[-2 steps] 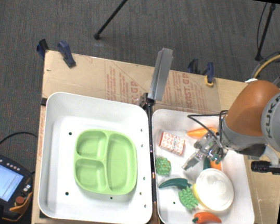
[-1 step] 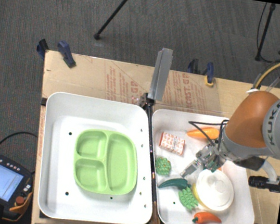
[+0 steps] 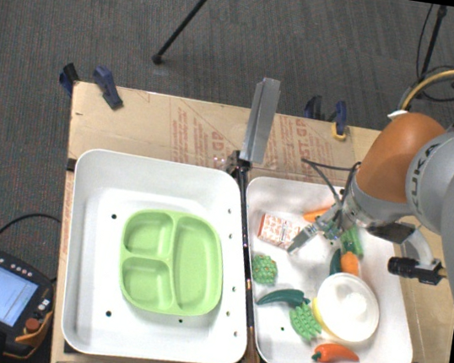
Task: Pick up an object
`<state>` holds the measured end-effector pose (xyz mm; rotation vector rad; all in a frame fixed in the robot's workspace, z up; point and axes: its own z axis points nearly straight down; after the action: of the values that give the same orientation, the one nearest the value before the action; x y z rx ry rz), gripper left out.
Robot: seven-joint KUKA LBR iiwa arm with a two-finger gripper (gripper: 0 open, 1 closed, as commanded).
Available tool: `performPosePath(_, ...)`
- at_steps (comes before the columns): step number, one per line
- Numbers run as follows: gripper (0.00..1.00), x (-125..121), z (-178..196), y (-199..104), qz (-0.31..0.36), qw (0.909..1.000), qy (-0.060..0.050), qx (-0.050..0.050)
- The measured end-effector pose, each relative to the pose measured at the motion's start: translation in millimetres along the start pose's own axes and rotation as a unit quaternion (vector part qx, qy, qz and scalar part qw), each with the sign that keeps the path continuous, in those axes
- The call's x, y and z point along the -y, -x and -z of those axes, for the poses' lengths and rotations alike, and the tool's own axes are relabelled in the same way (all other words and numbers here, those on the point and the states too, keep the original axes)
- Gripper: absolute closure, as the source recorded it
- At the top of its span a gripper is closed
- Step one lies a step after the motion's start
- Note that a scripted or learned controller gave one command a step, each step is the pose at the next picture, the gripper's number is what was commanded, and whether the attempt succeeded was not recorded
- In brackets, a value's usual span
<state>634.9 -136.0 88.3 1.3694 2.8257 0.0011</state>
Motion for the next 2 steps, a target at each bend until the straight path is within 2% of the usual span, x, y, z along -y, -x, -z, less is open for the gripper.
performPosePath(1,0.0,35.8,0.6,17.4,-0.015,0.9999,0.0,0.0)
performPosePath(2,0.0,97.3,-0.1,4.6,-0.083,0.9966,-0.001,-0.001)
